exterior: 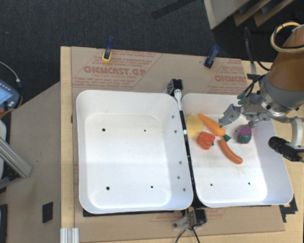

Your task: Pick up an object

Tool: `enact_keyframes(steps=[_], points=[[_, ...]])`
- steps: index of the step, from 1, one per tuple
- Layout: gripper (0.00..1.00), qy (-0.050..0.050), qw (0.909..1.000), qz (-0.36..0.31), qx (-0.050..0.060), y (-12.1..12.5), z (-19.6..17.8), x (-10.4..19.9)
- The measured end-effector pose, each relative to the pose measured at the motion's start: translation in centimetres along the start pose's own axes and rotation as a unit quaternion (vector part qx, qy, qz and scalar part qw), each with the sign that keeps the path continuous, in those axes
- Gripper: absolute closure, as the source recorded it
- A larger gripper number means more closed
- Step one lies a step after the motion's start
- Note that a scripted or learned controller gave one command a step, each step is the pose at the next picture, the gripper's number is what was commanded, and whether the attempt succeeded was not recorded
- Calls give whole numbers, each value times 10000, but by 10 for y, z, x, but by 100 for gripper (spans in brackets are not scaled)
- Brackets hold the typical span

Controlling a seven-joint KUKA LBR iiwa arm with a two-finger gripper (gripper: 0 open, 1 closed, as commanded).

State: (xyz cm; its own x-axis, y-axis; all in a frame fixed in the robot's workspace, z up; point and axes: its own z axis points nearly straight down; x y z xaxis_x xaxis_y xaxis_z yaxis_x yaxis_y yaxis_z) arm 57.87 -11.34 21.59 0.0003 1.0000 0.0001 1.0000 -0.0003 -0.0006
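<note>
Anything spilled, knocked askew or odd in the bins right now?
Nothing stands out. The toy food sits clustered inside the right bin: yellow piece, two carrots, red pepper, purple piece. The gripper is above them.

Bench top is basically a sheet of brown cardboard [144, 68] with reddish "CHEMCAST" lettering printed across the far side, held down at the far edge by two blue clamps [109, 49]. Around it the floor [71, 14] is dark grey, carpet-looking. Pale wooden furniture [237, 11] pokes in at the top right. Some metal framing [7, 150] and a blue-lit screen [1, 94] sit at the left. Lighting's even, soft shadows.
</note>
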Motion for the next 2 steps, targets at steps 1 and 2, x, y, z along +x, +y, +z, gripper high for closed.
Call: enact_keyframes(steps=[1,2], points=[[0,15,10000,-11,57,17,123,13],[0,8,10000,27,40,-67,132,-8]])
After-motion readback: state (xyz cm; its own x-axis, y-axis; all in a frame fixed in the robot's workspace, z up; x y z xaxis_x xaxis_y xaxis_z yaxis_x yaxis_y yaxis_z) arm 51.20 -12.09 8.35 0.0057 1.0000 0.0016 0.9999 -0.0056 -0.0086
